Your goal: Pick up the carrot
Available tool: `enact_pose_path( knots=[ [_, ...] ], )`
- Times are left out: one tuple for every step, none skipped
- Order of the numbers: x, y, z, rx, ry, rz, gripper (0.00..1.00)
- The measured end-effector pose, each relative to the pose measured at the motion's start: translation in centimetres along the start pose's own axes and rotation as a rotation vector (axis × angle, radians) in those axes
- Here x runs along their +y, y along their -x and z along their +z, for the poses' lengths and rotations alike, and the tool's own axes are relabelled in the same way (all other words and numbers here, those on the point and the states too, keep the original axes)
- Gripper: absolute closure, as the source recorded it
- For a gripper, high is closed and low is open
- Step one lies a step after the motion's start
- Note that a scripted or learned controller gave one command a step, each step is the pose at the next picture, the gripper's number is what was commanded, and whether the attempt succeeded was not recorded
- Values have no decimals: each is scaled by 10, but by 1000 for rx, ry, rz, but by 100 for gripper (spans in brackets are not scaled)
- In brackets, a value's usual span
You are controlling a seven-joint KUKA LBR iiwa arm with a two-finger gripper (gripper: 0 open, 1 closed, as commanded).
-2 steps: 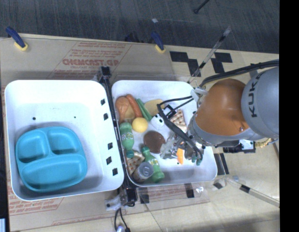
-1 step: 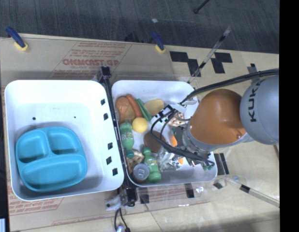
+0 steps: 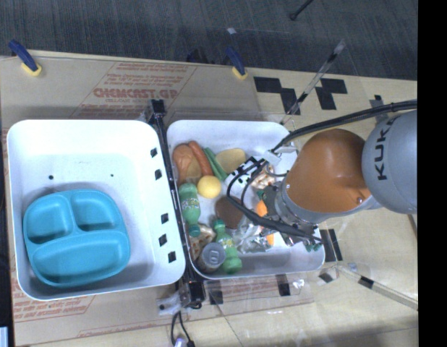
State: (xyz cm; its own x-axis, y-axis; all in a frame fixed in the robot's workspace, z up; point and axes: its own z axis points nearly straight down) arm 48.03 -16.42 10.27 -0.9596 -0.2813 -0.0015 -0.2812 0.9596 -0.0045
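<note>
Carrot (image 3: 200,157) lying in upper left part of right bin (image 3: 231,129), slanted, green top pointing toward lower right, between brown potato-like item (image 3: 184,162) and pale yellow item (image 3: 231,158). Lemon (image 3: 209,187) just below it. Claw (image 3: 261,207) lowered into middle of same bin, to lower right of carrot, apart from it, amid clutter; small orange piece seen at its tip, nature unclear. Claw state: cannot tell. Green bottle (image 3: 189,202) along bin's left wall. Blue divided tray (image 3: 76,234) resting in left bin (image 3: 79,143), lower left of frame.
</note>
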Motion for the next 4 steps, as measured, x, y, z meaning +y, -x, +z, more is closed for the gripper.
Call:
enact_pose_path(
  knots=[
    [-1, 2, -11, -3, -3, -5, 100],
    [-1, 4, -20, -6, -6, -9, 100],
    [16, 28, 11, -5, 1, -361, 100],
    [-19, 41, -268, -8, -14, -647, 100]
  ],
)
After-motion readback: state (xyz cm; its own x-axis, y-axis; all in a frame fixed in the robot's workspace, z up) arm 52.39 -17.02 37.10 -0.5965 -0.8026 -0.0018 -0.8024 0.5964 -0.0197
